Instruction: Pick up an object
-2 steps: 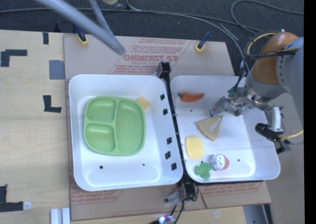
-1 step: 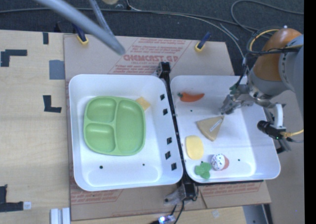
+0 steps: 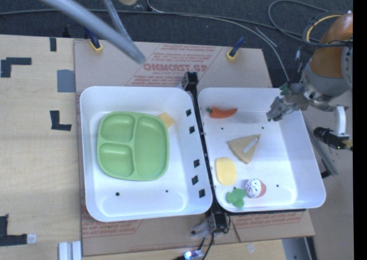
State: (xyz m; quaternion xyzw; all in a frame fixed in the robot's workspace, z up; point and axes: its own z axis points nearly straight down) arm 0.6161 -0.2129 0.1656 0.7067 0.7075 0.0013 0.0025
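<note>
Gripper (image 3: 275,112) at right bin's (image 3: 304,155) 1 o'clock corner, finger state indiscernible, nothing visibly held. Nearest target: carrot (image 3: 222,112) at 9 o'clock. Align across its short axis, descend straight.

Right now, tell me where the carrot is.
The carrot lies in the right bin, near its far left corner beside the divider, with the cheese wedge just nearer the camera and the gripper to its right.
</note>
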